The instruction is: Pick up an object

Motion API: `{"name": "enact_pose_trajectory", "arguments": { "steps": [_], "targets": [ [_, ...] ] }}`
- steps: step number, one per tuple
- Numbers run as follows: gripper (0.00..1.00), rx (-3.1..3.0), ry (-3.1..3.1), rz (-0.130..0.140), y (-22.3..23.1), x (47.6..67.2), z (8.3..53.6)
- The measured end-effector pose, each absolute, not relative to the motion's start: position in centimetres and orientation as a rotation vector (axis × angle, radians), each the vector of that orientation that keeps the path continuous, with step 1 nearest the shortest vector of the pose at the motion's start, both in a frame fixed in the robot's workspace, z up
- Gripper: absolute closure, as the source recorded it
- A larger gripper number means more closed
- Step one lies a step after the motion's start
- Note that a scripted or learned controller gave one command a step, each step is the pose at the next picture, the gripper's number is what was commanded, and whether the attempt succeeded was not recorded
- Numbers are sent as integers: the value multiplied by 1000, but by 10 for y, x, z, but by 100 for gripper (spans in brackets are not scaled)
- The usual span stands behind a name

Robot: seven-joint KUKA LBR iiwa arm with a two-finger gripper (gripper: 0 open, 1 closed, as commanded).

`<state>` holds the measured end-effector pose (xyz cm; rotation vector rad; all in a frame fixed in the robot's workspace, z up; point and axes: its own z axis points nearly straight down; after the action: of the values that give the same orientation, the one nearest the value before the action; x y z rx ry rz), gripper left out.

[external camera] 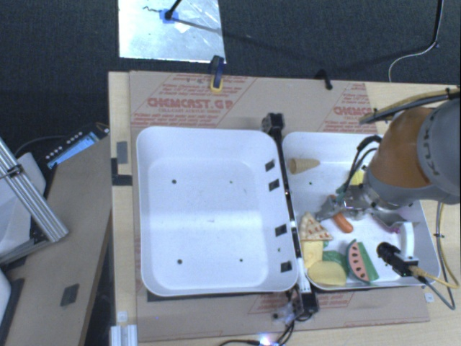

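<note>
The right bin (324, 148) holds several toy foods. A beige cone (303, 165) lies near its far left corner. A pizza slice (315, 228), a yellow block (312, 251), a yellow rounded piece (328, 272), a green piece (335, 258) and a watermelon slice (361, 260) crowd the near left corner. My gripper (334, 207) hangs low over the bin's middle, just above the pizza slice. A small orange-red piece (343, 223) lies right beside the gripper's tip. Nothing shows as held.
The left bin (155, 193) sits beside the right one, with black clips (281, 229) along the shared wall. A purple bit (395, 228) peeks out under the wrist. The arm's orange band (396, 153) covers the bin's right side.
</note>
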<state>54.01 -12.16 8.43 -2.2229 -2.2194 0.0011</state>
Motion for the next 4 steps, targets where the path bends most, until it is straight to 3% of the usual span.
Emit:
{"name": "enact_pose_trajectory", "arguments": {
  "steps": [1, 2, 3, 4],
  "targets": [
    [100, -2221, -2226, -4, -120, 543, 95],
    [100, -2217, -2233, -7, -98, 596, 104],
    [100, -2218, -2229, -5, -100, 594, 114],
    [100, -2216, -2235, -12, -52, 586, 221]
  ]
}}
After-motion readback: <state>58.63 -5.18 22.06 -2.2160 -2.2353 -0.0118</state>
